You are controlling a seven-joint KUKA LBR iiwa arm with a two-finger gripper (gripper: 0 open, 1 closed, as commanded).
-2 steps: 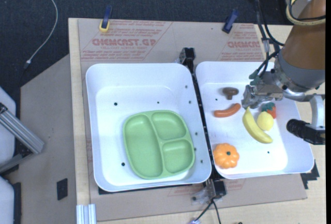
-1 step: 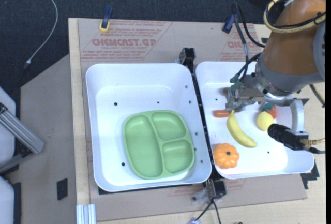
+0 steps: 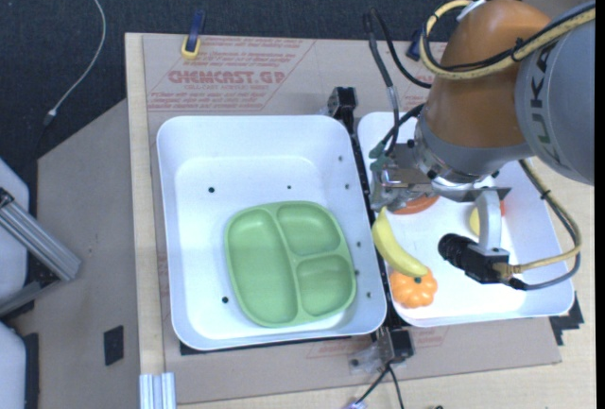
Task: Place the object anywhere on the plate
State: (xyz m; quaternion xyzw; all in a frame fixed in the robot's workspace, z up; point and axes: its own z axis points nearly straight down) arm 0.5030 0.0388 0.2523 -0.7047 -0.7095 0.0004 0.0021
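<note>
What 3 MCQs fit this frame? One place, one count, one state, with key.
1. Where is the banana?
A. right bin
B. left bin
C. on the plate

2. How many compartments has the plate?
A. two
B. three
C. five

3. What lies on the plate?
A. nothing
B. a banana
C. an orange pepper

Key:
1 A, it lies by the right bin's left wall.
2 B, one long and two small.
3 A, all green compartments are bare; the pepper sits in the right bin.
</note>
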